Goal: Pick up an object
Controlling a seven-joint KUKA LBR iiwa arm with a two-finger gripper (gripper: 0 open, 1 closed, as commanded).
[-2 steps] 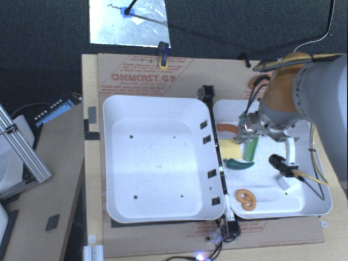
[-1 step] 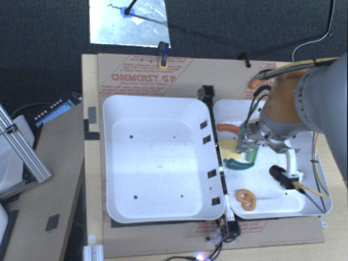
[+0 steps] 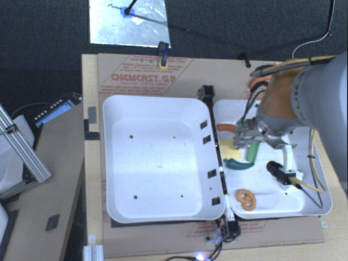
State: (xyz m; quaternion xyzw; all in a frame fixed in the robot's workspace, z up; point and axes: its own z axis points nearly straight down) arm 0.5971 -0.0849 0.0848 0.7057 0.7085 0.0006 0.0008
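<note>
Several small items sit in the right bin (image 3: 304, 203): a yellow piece (image 3: 232, 153), a green curved piece (image 3: 242, 165), an orange pretzel (image 3: 246, 199). Gripper (image 3: 246, 141) hovers above.

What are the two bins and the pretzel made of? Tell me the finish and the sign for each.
Bins: probably moulded plastic, smooth and slightly glossy white, with rounded rims and soft shading. Pretzel: orange-brown, matte, twisted into loops, likely a plastic or rubber toy, though the view is too coarse to rule out real food.
</note>
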